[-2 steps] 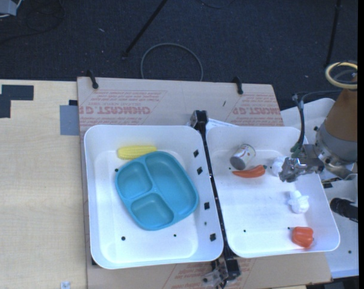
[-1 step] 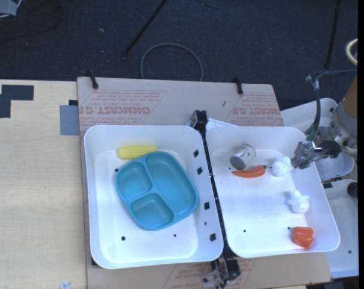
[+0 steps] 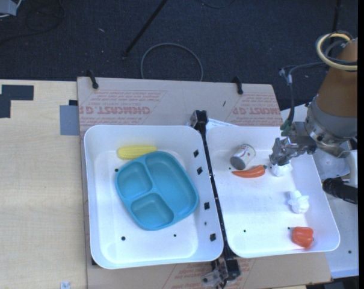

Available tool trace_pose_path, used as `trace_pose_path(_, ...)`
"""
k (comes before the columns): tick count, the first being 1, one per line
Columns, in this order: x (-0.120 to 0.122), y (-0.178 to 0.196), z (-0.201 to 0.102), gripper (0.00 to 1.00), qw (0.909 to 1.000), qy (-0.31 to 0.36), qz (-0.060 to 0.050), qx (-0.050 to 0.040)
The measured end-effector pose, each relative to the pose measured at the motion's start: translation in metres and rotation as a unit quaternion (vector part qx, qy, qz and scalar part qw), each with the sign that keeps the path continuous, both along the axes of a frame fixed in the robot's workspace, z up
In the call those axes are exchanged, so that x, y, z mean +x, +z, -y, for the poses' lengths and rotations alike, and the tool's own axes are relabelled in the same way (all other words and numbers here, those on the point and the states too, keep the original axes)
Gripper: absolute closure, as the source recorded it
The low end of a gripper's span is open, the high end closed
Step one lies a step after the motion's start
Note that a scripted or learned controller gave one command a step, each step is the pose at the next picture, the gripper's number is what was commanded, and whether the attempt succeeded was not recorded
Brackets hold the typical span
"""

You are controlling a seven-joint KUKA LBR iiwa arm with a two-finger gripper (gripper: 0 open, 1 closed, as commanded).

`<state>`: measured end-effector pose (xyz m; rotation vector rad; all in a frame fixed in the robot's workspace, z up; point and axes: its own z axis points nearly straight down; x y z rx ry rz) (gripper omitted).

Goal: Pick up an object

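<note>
Left bin (image 3: pixel 97 221): yellow plastic corn cob (image 3: pixel 136 152) at eleven o'clock, blue three-compartment plastic tray (image 3: pixel 156 189) just below, touching or nearly so. Right bin (image 3: pixel 326 245): small grey-and-white can (image 3: pixel 242 156) tipped on its side at ten o'clock, slim orange-red pepper (image 3: pixel 249 173) just beneath, white lump (image 3: pixel 281 170) beside its tip, white figure (image 3: pixel 298 202) at three, orange-red round pepper (image 3: pixel 302 237) at five. Gripper (image 3: pixel 282 155) low over the white lump; grasp state impossible to tell. Likely risks: pinching lump and slim pepper together, or nudging either aside.
</note>
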<state>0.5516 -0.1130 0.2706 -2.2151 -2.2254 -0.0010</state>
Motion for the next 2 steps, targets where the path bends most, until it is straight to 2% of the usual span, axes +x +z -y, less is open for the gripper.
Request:
trace_pose_path(1,0.009,-0.018,-0.049,1.00,1.0000,-0.001,-0.002,0.0000)
trace_pose_path(2,0.019,-0.026,-0.111,1.00,1.0000,0.000,-0.001,-0.0001)
